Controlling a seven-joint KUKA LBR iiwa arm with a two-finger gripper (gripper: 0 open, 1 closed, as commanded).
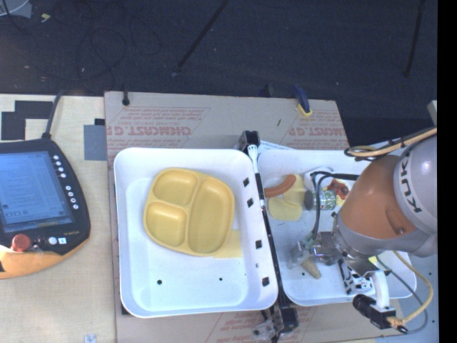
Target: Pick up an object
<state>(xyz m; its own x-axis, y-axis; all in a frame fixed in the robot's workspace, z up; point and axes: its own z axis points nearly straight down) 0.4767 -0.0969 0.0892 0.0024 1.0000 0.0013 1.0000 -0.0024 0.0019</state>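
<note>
Camera view: glossy yellow 3-section plate (189, 211) in left bin (136, 277); claw (312, 252) state unclear.

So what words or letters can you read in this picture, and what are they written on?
"KU", the visible start of a word cut off by the picture edge, in dark letters on the grey arm.
Red printed text on the cardboard sheet under the white bins, upside down: too blurred to read for sure.
Lines on the blue screen of the tablet controller: too small to read.
</note>
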